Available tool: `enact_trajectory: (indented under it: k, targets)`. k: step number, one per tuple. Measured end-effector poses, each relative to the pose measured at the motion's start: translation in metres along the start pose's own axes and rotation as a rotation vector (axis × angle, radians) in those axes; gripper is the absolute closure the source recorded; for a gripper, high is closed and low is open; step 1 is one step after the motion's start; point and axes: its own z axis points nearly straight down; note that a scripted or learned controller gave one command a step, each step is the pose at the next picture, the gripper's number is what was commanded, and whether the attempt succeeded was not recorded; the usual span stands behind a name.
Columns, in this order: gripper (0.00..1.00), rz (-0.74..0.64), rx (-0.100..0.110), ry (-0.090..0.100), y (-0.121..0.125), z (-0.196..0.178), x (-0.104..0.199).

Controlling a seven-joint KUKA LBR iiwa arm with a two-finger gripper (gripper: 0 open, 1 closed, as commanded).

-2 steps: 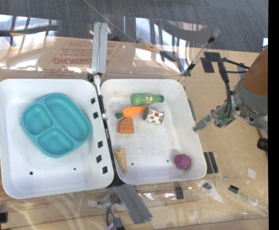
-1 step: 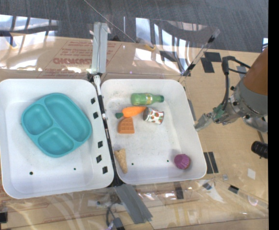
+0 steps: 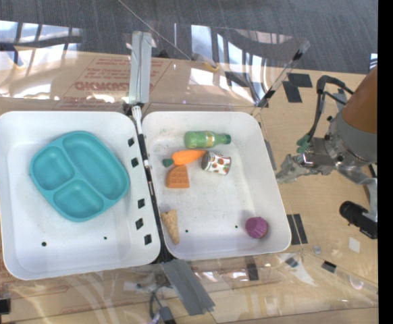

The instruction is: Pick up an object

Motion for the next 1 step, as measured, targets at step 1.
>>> enact_trajectory:
  k: [1]
  targets:
    - [1.0, 0.255, 0.002, 0.0, -0.0014, -0.0072, 0.0036]
